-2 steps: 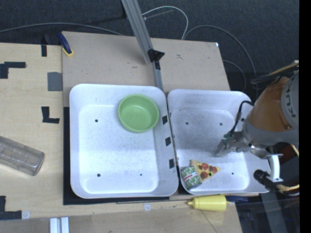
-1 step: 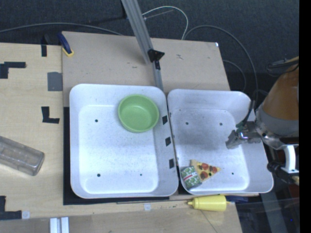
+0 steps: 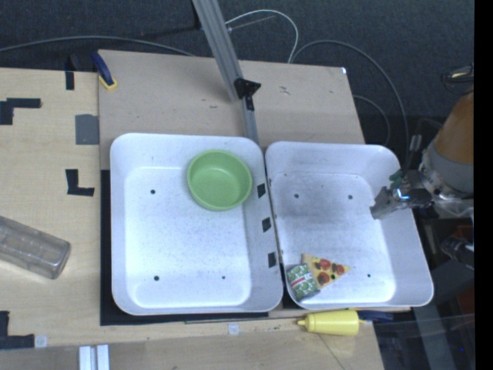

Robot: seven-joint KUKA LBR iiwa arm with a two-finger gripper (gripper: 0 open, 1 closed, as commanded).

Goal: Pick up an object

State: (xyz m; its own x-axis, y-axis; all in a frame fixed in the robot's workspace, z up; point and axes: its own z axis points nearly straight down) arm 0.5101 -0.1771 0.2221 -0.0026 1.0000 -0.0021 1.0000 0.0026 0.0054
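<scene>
Grey gripper (image 3: pixel 387 203) hovers at the right rim of the right bin (image 3: pixel 331 164); if its fingers are open or closed, I cannot tell. Near the bin's front left corner lie a pizza slice (image 3: pixel 326 269) and, touching it, a green packet (image 3: pixel 301 280). A green bowl (image 3: pixel 219 179) sits in the left bin (image 3: pixel 139 230).
</scene>
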